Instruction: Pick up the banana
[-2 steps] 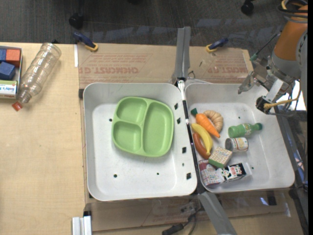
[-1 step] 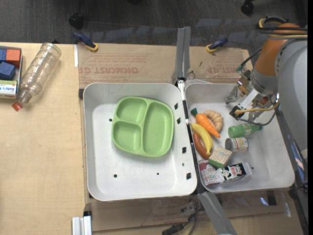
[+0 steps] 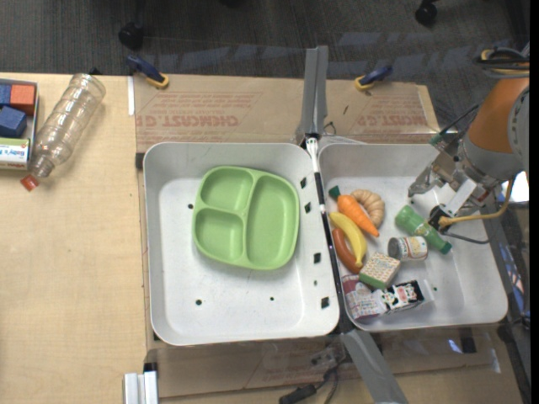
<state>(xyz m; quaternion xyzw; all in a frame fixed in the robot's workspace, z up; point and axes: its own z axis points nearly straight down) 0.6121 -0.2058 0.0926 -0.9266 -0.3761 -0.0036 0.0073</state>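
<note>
Lying curved, yellow banana (image 3: 350, 235), beside carrot (image 3: 359, 214)

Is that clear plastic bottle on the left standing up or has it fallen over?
Lying on its side. The clear bottle rests lengthwise on the wooden bench, outside both bins, its red cap pointing toward the near-left.

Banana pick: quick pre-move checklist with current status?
1. Banana in sight, in the right bin: ok.
2. Top of banana free: not ok, the carrot lies across its upper end.
3. Room beside banana: not ok, a red item sits against its left side and a small box at its lower end.
4. Hand above banana: not ok, it sits off to the right, near the green bottle.
5. Hand free of load: cannot tell.
6. Green tray out of the way in the left bin: ok.
</note>
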